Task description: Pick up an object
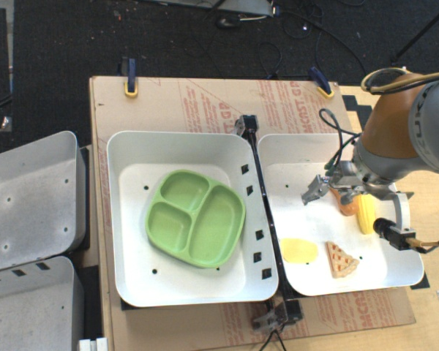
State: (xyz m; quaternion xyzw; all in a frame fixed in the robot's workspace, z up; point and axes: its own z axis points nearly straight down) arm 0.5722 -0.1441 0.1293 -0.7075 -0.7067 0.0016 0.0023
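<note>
Two white bins sit side by side on the counter (pixel 175 93). Left bin (pixel 124 269): one green divided plate (pixel 195 218), lying flat near centre. Right bin (pixel 402 269): a flat yellow piece (pixel 299 251) and a waffle-patterned wedge (pixel 342 259) near the front wall, well apart from the plate. The tool (pixel 349 190) is low over the right bin, by a yellow corn-like item (pixel 365 213) and an orange item (pixel 347 205). Whether the tool is open or closed cannot be told.

Smooth, glossy plastic green plate (pixel 196 218) in a matt white bin (pixel 124 269); the table (pixel 175 97) looks like printed cardboard, perhaps over wood.
</note>
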